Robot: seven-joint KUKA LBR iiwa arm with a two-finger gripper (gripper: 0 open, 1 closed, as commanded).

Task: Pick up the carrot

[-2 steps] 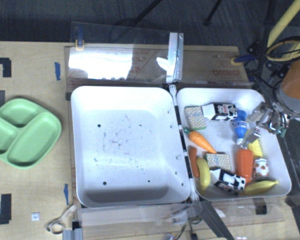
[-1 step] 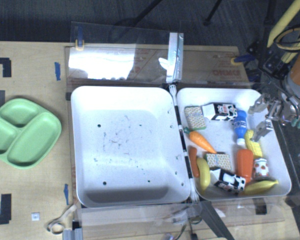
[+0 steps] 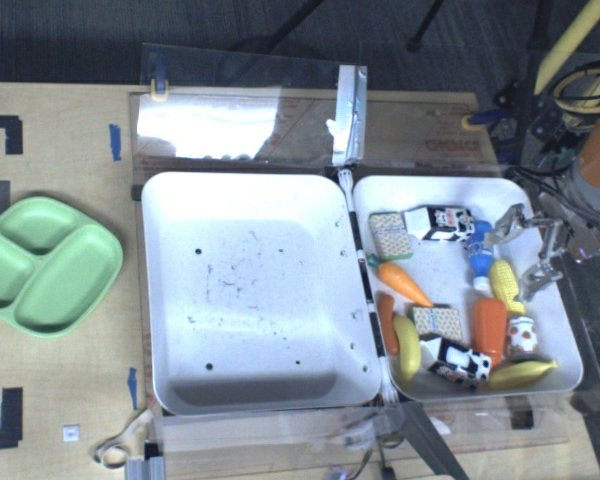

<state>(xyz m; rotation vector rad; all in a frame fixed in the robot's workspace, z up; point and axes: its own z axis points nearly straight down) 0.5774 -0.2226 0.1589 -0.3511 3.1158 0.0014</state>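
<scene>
The carrot (image 3: 403, 282) lay in the right bin (image 3: 570, 358), close to its left wall, pointing down and to the right, with its green top toward the divider. A patterned sponge (image 3: 389, 234) sat just above it, and a second one (image 3: 438, 321) just below its tip. A banana (image 3: 407, 346) stood on end beside that lower sponge, near a black-and-white cow (image 3: 459, 362). Further right were an orange bottle (image 3: 489, 326), a corn cob (image 3: 503, 280) and another banana (image 3: 522, 372) along the bottom wall.

The gripper (image 3: 536, 246) hung over the bin's right side, well apart from the carrot, its two metal fingers (image 3: 510, 222) spread wide with nothing between them. The left bin (image 3: 160, 268) sat alongside, and a green plate (image 3: 46, 265) rested on the bench at far left.
</scene>
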